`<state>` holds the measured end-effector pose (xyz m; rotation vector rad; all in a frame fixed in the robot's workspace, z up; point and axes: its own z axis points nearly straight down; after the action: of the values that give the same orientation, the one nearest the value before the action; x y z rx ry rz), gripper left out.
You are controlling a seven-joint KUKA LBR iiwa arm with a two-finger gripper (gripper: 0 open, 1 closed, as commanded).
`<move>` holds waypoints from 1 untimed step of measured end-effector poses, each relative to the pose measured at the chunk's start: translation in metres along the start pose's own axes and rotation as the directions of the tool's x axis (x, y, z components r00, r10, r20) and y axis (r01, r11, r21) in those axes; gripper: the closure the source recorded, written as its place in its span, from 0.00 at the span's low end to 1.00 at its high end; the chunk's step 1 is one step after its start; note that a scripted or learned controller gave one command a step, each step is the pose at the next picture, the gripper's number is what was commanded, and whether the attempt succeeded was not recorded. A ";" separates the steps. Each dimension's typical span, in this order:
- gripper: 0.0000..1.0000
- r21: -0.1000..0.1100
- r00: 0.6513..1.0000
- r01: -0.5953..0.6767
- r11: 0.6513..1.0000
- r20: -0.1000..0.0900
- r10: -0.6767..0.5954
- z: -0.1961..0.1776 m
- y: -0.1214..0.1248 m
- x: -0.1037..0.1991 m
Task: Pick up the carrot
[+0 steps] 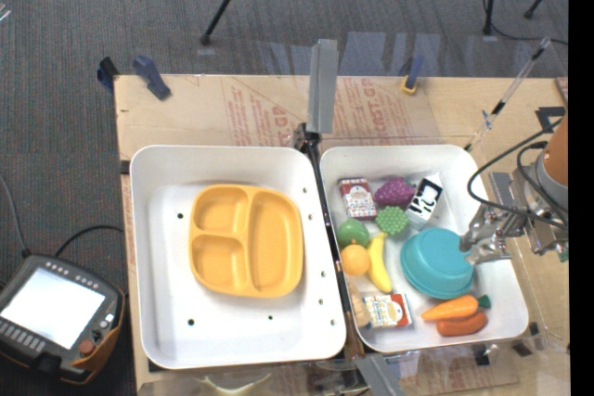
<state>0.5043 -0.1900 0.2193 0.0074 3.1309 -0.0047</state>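
Carrot noted at the lower right of the frame, lying on its side in the right-hand bin near the bottom wall, green top toward the right, tip toward the left. A brown sausage-shaped item lies just below it, touching or very nearly so along its length. A teal bowl sits just above it, and a small printed box lies to its left. The gripper is at the right edge of the same bin, beside the bowl and above the carrot, apart from it; whether the jaws are open or closed cannot be told at this size. The yellow divided plate occupies the left bin and plays no part. Judgement: the carrot appears to be a toy, so likely light, rigid and smooth, and its taper may let it slip toward the thin end. The thicker part, near the green top, looks the best hold, with the jaws across its width. The close brown item leaves little room on the lower side, so a jaw could land on it or nudge both pieces.
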 end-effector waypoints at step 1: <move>0.00 -0.004 1.000 0.001 1.000 -0.010 -0.001 0.005 0.001 0.002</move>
<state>0.5022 -0.1887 0.2144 0.0060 3.1410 0.0022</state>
